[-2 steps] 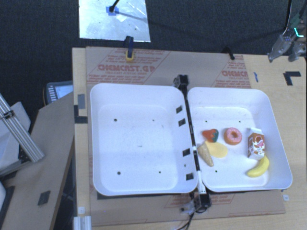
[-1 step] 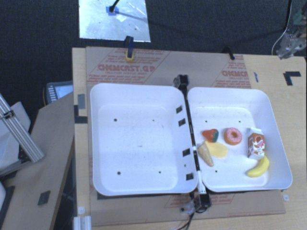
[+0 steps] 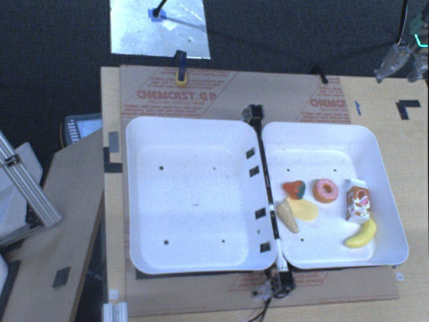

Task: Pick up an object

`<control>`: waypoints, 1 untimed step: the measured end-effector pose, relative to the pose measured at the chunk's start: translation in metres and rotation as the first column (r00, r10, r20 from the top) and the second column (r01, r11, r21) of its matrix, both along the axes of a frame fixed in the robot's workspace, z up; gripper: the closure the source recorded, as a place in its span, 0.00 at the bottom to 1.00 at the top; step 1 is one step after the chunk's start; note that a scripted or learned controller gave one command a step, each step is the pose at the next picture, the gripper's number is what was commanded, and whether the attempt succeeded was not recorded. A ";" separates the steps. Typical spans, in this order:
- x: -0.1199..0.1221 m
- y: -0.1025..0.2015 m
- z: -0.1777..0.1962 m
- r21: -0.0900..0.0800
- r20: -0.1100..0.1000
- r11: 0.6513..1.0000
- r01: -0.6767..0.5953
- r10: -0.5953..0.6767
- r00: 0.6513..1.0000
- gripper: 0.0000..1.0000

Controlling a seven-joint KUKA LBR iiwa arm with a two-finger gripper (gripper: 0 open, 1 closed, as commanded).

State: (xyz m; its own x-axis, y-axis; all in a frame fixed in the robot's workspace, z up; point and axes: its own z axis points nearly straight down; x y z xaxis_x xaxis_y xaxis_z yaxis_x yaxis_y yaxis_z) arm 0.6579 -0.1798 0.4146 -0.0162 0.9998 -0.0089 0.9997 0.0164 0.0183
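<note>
Several toy foods lie in the right bin (image 3: 335, 146). A red strawberry (image 3: 293, 189) sits beside a pink donut (image 3: 326, 190). Just below them a yellow round piece (image 3: 306, 211) touches a tan cone-shaped piece (image 3: 287, 217). A small red and white carton (image 3: 358, 202) stands near the right wall, with a banana (image 3: 360, 234) in front of it. My gripper (image 3: 397, 60) is a blurred grey shape at the top right edge, high above the bench and well away from the bins.
The left bin (image 3: 194, 200) lies next to the right one, joined by a black clamped seam (image 3: 263, 186). Both rest on a cardboard sheet (image 3: 201, 92). A shiny metal plate (image 3: 159, 19) lies behind, and an aluminium rail (image 3: 27, 183) stands at the left.
</note>
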 end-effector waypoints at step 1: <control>0.001 0.000 0.012 -0.002 0.005 1.000 -0.004 0.004 1.000 1.00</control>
